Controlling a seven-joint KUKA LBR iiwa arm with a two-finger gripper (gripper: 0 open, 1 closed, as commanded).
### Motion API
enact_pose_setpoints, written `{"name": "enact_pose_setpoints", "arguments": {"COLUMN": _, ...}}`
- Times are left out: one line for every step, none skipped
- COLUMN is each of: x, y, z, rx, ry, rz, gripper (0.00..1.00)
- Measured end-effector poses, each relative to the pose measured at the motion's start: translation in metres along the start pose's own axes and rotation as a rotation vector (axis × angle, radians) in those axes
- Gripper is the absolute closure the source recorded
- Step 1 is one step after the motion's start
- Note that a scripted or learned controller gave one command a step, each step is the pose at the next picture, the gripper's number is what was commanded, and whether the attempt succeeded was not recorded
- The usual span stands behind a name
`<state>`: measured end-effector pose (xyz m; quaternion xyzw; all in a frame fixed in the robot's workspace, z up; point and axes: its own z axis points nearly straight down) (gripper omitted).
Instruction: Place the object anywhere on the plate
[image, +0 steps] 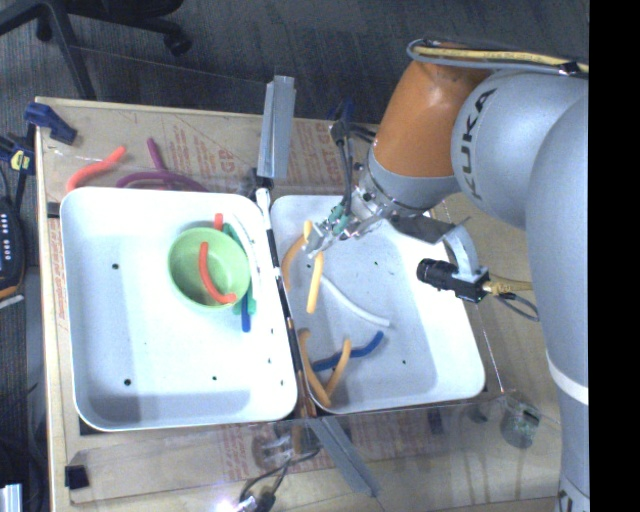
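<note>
One yellow strip (314, 280) hangs from the gripper (322, 240), pinched at its top end between the fingers, over the right bin's (455, 340) far-left part.
Judged mid-carry: next it must travel left across the bins' shared wall to the green plate (210, 268) in the left bin (110, 340), which already bears an orange strip (204, 268). "KUKA" is legible on the arm (478, 110).

The letters "KUKA" stand in black on the arm's (500, 110) grey casing.
</note>
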<state>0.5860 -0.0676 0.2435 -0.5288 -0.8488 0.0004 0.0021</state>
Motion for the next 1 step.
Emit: {"name": "enact_pose_setpoints", "arguments": {"x": -0.0001, "y": 0.0000, "z": -0.0001, "rx": 0.000, "ry": 0.000, "rz": 0.000, "gripper": 0.00}}
